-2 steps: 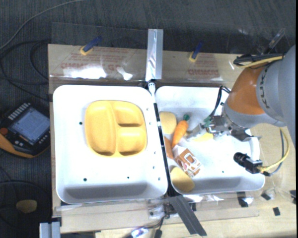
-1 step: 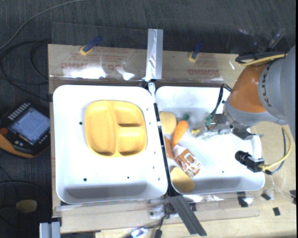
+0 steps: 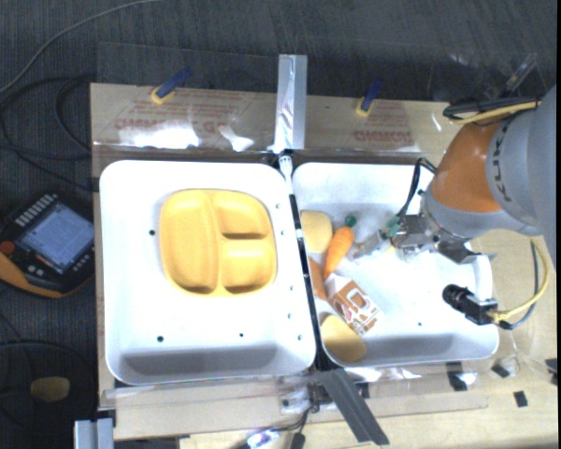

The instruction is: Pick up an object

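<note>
Camera view: glossy yellow compartment tray in left bin; tapered carrot right; gripper state indiscernible.

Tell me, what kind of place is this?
Probably a robotics lab test bench: a grey and orange robot arm reaches over two white bins, one holding a yellow divided tray, with a handheld controller and cables nearby.
</note>
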Available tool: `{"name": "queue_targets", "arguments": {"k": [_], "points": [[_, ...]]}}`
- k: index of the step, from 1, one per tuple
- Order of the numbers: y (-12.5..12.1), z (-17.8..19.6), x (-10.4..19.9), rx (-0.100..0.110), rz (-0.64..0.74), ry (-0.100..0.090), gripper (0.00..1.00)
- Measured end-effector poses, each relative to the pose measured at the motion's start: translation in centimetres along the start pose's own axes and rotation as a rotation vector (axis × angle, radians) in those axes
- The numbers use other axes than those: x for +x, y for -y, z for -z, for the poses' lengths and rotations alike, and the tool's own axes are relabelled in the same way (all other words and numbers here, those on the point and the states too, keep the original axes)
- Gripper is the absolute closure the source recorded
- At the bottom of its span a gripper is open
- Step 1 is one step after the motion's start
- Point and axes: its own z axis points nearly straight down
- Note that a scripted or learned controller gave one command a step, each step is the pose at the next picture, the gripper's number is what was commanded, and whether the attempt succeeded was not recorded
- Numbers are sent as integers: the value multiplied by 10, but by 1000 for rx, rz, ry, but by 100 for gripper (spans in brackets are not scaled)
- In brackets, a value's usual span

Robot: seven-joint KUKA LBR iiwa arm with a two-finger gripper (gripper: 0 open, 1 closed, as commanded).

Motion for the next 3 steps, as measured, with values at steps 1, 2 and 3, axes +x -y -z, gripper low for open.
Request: {"name": "queue_targets", "arguments": {"k": [1,2,3], "points": [[-84,14,32,15,109,-3,0],[-7,85,89,14,201,-5,0],[75,85,85,16,163,-6,0]]}}
